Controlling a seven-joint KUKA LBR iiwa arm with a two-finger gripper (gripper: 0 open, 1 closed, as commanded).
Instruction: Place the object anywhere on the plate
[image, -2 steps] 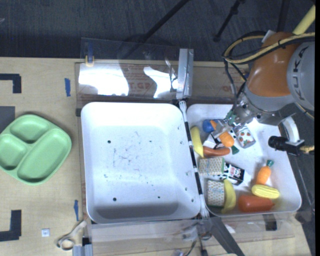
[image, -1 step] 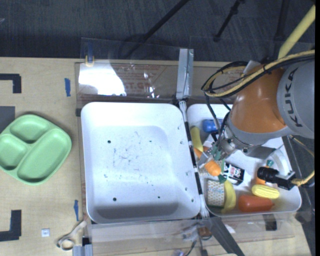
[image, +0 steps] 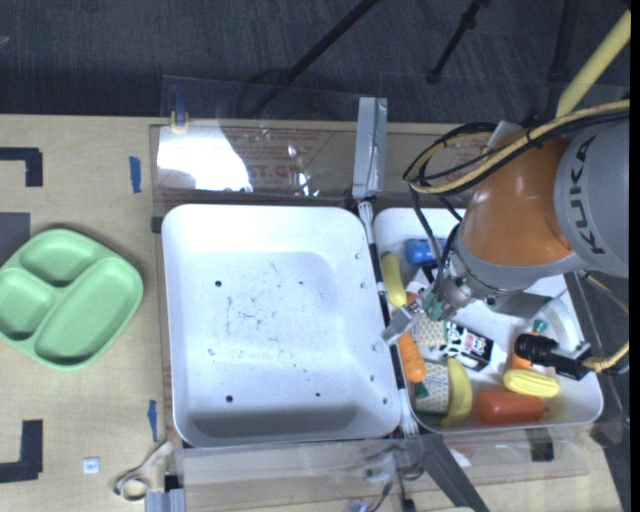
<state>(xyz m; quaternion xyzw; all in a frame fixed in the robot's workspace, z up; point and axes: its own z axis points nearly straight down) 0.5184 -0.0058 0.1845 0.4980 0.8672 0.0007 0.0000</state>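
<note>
Arm (image: 520, 215) reaching into the cluttered right bin (image: 585, 400), picking step.
Jaw state cannot be told; next, a secured object must cross to the green plate (image: 68, 297).

arm (image: 540, 215) hiding right bin (image: 590, 400), pincer (image: 432, 303) fingers unclear

Arm (image: 560, 190) comes in from the right, orange band facing up at the camera, wrist pitched steeply down. Tool (image: 425, 305) sits low beneath the wrist, largely masked by it, pointing down-left.
</note>
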